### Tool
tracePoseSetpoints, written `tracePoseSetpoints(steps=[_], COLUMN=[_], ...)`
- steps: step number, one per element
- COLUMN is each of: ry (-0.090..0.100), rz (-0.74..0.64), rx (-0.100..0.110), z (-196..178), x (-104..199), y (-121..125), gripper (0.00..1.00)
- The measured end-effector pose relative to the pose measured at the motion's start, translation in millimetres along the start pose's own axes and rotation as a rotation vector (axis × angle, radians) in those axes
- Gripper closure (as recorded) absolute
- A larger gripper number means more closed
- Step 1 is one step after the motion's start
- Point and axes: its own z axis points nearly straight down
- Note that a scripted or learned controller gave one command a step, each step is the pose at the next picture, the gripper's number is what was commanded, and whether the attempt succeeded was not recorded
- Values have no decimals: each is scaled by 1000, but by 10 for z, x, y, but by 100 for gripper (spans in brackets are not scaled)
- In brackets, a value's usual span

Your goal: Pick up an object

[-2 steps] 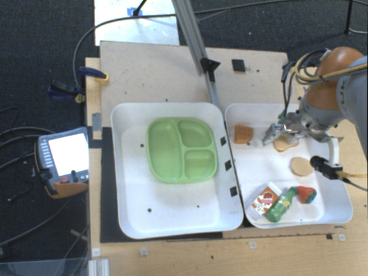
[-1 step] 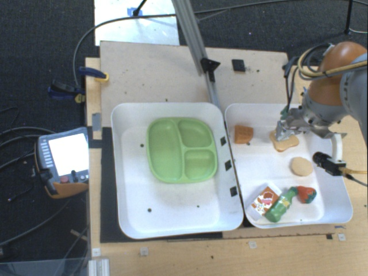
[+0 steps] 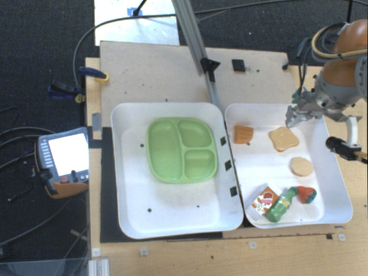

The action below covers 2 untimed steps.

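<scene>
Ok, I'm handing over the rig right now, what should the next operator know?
Gripper: over the right bin's far edge, just above the bread slice; nothing seen between its fingers.
Right bin also holds an orange block, round cookie, small carton, green bottle, strawberry.
Left bin: green divided plate.
Done: nothing picked.
Left: grasp and lift one object.

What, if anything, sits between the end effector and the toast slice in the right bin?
Nothing visible. The end effector hangs over the right bin, just up and right of the toast slice, with only bare bin floor between them. The orange block lies off to the left.
</scene>
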Motion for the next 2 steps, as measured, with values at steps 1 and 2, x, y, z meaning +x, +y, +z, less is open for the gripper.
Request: tracePoseSetpoints(steps=[1, 2], ry=[0, 1], rz=[0, -1], rx=[-1, 2], z=[-645, -978], x=[-58, -58], y=[42, 60], gripper=[100, 100])
